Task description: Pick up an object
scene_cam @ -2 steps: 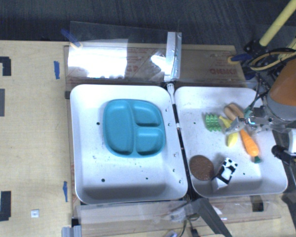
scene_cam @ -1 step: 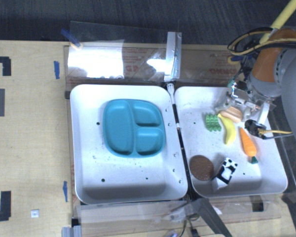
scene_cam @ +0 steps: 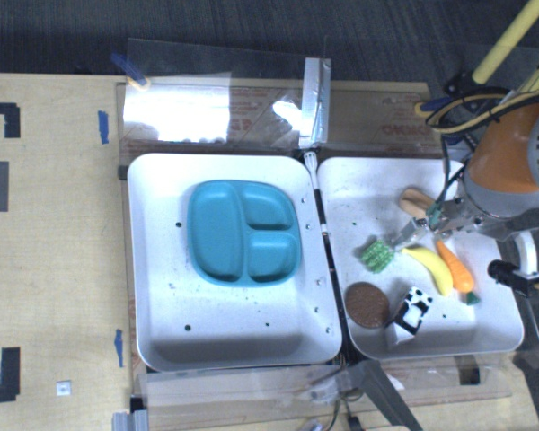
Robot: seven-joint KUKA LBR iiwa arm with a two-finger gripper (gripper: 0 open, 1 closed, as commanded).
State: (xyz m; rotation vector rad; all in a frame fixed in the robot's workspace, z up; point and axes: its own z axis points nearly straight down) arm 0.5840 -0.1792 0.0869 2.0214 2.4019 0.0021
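The right bin (scene_cam: 494,330) holds several toy foods. A green broccoli piece (scene_cam: 375,256) lies near its middle, with a yellow banana (scene_cam: 431,268) and an orange carrot (scene_cam: 456,268) just to its right. A tan bread-like piece (scene_cam: 415,199) sits toward the back. A brown round disc (scene_cam: 368,303) and a black-and-white block (scene_cam: 415,311) lie at the front. My gripper (scene_cam: 417,228) hangs low over the bin, between the tan piece and the banana, just up and right of the broccoli. Nothing is visibly held.
The left bin (scene_cam: 153,312) holds a blue divided plate (scene_cam: 245,232). A clear plastic panel (scene_cam: 216,106) stands behind the bins. The arm's orange band (scene_cam: 512,155) and cables hang over the right bin's back right corner.
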